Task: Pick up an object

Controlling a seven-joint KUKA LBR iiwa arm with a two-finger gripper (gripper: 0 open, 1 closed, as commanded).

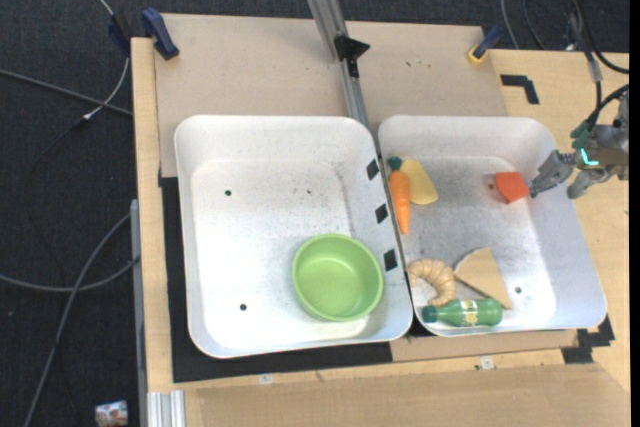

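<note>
Robot gripper (553,173) hovering at the right bin's (560,260) rim, beside an orange block (510,186).
Jaws are spreading open, holding nothing; the approach is underway, needing a descent and squeeze next.

Open floor in the middle of the right bin (560,245)
Carrot (400,200) lines its left wall; croissant (435,277), wedge (485,273), bottle (462,313) crowd the front

Hand (556,173) at right edge, angled leftward
</note>
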